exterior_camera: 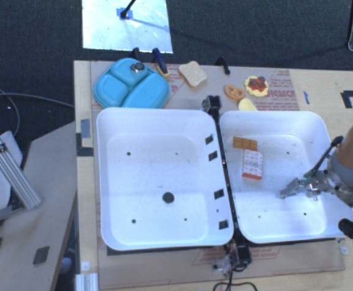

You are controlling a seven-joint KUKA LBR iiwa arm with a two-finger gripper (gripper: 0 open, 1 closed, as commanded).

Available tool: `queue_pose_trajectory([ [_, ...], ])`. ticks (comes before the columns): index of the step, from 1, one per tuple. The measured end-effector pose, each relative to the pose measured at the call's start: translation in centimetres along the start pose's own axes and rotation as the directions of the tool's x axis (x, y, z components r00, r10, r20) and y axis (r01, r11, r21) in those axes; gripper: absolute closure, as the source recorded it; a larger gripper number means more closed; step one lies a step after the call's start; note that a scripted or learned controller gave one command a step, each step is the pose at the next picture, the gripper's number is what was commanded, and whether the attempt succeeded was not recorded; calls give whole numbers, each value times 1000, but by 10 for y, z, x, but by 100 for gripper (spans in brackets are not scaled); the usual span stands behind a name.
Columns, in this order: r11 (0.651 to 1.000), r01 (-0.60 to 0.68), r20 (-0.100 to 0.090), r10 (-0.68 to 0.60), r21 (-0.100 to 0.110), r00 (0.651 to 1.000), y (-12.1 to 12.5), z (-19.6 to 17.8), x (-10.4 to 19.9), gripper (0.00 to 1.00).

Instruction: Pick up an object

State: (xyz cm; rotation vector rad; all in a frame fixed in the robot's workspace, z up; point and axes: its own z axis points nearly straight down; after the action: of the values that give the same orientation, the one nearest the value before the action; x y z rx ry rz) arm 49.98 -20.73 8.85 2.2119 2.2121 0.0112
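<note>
In the right bin (313, 125) lie a brown square wafer (245, 143) and, just below it, a red-and-white packet (253, 164). A small dark round piece (168, 197) rests on the floor of the left bin (116, 162). My gripper (284, 192) reaches in from the right and hangs low over the right bin's floor. It points left, to the right of and slightly below the packet, apart from it. Nothing shows in its grasp.
Behind the bins lie a blue divided dish (131, 85), a toast slice (193, 73), a pretzel (233, 92), a round pizza toy (256, 85) and a yellow piece (247, 105). A black strip (220, 162) joins the two bins. A shiny sheet (127, 15) lies at the back.
</note>
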Motion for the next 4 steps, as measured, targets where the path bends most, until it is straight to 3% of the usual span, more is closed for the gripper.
queue_pose_trajectory([
  [1, 1000, 4, -1, -4, -2, 1000, 2, -11, 0, 100],
  [2, 1000, 8, 0, -8, 6, 1000, 60, 2, 29, 100],
  [3, 1000, -1, -1, 1, -2, 1000, 8, -1, 0, 100],
  [4, 1000, 9, -1, -9, 3, 1000, 72, 2, 39, 100],
])
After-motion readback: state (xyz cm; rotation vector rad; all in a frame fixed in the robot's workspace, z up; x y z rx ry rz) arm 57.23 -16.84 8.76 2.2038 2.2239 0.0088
